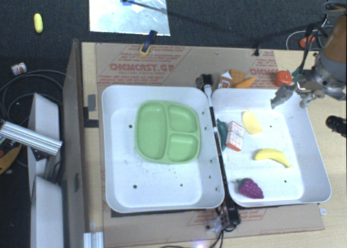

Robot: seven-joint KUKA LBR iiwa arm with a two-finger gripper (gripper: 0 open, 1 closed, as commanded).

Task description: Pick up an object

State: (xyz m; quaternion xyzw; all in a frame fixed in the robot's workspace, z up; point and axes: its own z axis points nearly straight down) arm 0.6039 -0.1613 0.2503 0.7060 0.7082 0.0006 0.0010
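Nothing picked yet — gripper (293, 94) hangs over the right bin's (317, 157) far right corner, fingers spread apart w/ nothing between them. Banana (272, 157), grapes (250, 188), small carton (235, 136) & lemon (251, 122) all lie in the bin — whole grasp left.

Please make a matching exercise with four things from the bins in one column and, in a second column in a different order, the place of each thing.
Things:
1. green plate
2. banana
3. grapes
4. small carton

Places:
A. near front edge of right bin
B. left bin
C. right bin, close to the divider between the bins
D. right bin, between the grapes and the yellow lemon-like piece

Pairs: 1-B, 2-D, 3-A, 4-C
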